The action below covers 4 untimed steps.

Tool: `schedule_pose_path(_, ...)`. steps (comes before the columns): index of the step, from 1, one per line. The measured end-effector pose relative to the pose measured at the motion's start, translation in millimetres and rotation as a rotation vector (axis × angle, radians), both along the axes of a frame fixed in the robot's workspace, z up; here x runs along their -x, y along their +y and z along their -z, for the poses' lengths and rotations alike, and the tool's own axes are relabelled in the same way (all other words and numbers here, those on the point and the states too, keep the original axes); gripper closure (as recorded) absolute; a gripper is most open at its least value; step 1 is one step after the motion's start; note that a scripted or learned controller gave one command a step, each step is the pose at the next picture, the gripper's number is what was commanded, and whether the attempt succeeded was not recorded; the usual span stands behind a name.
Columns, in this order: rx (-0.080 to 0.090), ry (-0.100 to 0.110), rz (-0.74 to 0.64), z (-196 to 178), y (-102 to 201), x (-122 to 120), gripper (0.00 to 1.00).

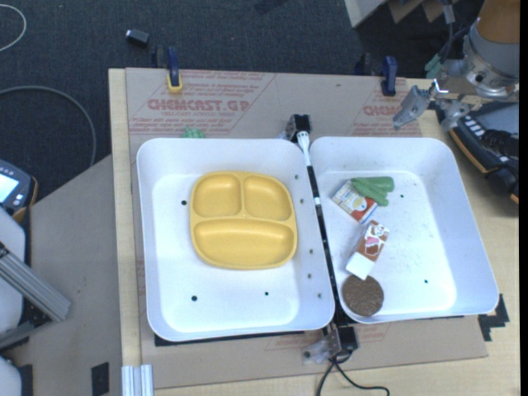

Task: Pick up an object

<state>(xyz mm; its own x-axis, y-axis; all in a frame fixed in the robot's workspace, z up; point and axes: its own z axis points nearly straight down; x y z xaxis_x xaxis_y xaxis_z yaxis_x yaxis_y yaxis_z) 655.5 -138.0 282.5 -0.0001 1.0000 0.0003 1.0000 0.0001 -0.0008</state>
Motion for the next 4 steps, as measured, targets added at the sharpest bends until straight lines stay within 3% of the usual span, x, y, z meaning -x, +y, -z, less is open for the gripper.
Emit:
schedule_pose_path(1,-0.003,0.009,-0.003,108.2,47.1,33.2,0.0)
schedule_pose_path(2,-0.003,0.003,-0.002,25.3,88.3,146.8,0.0)
schedule_pose_path(3,0.0,-0.001,0.0,19.2,86.0,142.0,1.0)
schedule_pose_path(4,-0.002,0.006,-0.003,50.4,144.1,178.1,1.0)
